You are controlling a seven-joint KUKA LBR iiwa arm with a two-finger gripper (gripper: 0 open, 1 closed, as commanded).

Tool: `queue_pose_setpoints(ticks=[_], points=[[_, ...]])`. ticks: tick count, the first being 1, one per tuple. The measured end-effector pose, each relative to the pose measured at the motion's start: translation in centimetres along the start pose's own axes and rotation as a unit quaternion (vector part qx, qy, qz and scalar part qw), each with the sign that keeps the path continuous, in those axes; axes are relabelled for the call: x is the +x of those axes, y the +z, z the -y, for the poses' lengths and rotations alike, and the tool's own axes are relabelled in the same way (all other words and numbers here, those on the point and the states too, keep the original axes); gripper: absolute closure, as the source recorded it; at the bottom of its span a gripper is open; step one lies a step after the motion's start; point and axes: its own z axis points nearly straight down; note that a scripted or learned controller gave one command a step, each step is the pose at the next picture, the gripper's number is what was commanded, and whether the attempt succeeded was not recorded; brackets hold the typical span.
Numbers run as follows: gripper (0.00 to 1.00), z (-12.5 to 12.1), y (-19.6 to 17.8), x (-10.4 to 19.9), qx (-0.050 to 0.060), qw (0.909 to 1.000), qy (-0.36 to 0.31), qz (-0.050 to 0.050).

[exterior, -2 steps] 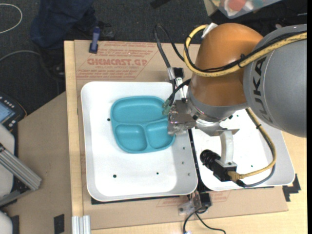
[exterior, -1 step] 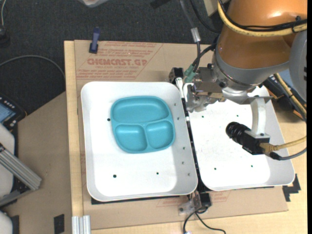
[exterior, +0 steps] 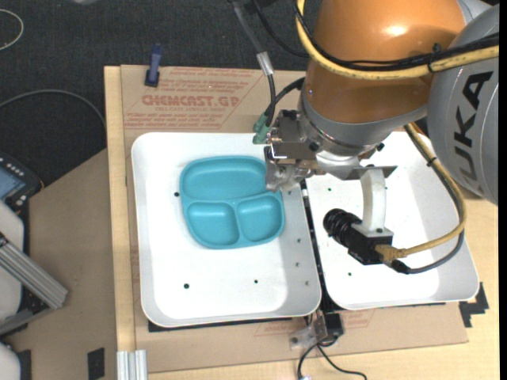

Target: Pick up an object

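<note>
A light blue plate [exterior: 230, 200] with three compartments lies flat in the left bin [exterior: 158, 244], toward its upper middle. My gripper [exterior: 280, 176] hangs low at the plate's upper right rim, close to the divide between the two bins. The arm's large orange band and grey wrist [exterior: 372, 62] cover the gripper body from above. I cannot make out whether the gripper touches the plate's rim or merely stands beside it.
The right bin [exterior: 432, 236] lies partly under the arm. A black cylindrical unit [exterior: 352, 236] on a white bracket, with a yellow cable, hangs from the wrist over that bin. Both bins rest on a cardboard sheet [exterior: 198, 93]; a blue clip [exterior: 153, 66] sits at its far edge.
</note>
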Motion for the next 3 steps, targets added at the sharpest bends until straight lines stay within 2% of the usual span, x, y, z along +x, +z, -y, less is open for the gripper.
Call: queue_pose_setpoints(ticks=[2, 3], points=[[1.0, -0.2, -2.0, -0.2, -0.002, 1.0, 0.002, 0.001], [1.0, -0.1, -4.2, 2.6, -0.001, 1.0, 0.002, 0.0]])
